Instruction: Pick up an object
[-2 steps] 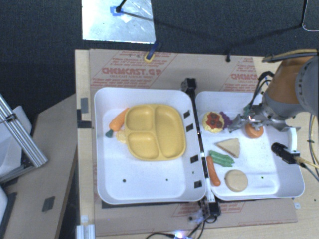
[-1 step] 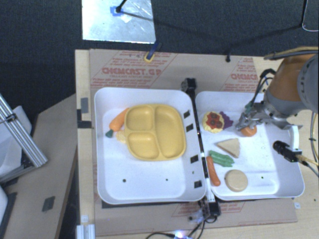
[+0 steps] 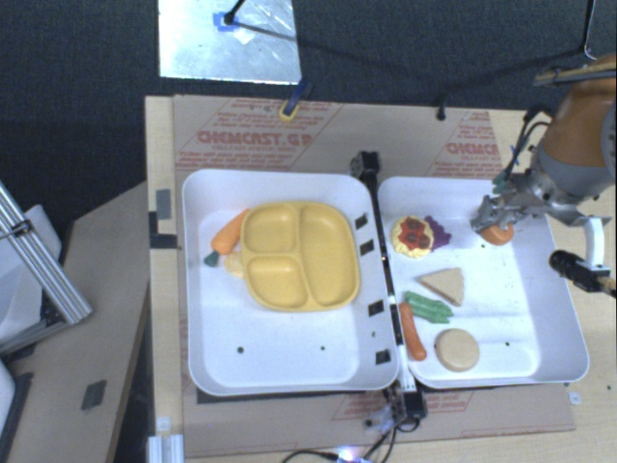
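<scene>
Here, reading left to right, a carrot [image 3: 229, 231] lay beside a yellow divided plate [image 3: 294, 256] in the left bin [image 3: 202, 355], while the right bin [image 3: 554, 350] held toy foods. At its far right corner the gripper [image 3: 498, 222] sat low over a small orange object [image 3: 498, 234], round and mostly hidden beneath it; whether the gripper was clenched or released could not be told. The piece, close to the bin wall, risked slipping aside or being pinned rather than lifted.
</scene>
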Available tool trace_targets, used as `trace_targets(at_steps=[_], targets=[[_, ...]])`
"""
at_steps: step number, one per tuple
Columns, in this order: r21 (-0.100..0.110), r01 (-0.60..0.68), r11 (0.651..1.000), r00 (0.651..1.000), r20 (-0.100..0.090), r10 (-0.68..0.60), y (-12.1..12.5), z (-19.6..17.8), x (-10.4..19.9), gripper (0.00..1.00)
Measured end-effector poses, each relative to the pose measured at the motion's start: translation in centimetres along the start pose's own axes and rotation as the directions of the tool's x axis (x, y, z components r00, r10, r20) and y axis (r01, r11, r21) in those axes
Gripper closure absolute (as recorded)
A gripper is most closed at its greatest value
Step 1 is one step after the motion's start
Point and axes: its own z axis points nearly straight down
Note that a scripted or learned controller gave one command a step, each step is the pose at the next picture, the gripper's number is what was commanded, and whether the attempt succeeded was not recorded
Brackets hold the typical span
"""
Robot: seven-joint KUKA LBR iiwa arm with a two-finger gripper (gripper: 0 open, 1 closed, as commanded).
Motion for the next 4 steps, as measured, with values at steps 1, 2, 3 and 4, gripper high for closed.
trace_targets(at_steps=[1, 2, 3, 4], targets=[[0.0, 0.0, 1.0, 1.0, 0.0, 0.0, 0.2, -5.5, 0.0, 1.0], [0.007, 0.004, 1.0, 1.0, -0.004, -0.004, -0.6, -6.4, 5.3, 1.0], [0.009, 0.003, 1.0, 1.0, -0.004, -0.003, -1.6, -5.4, 10.1, 1.0], [0.005, -0.001, 1.0, 1.0, -0.002, 0.001, -0.3, -6.3, 9.1, 1.0]])
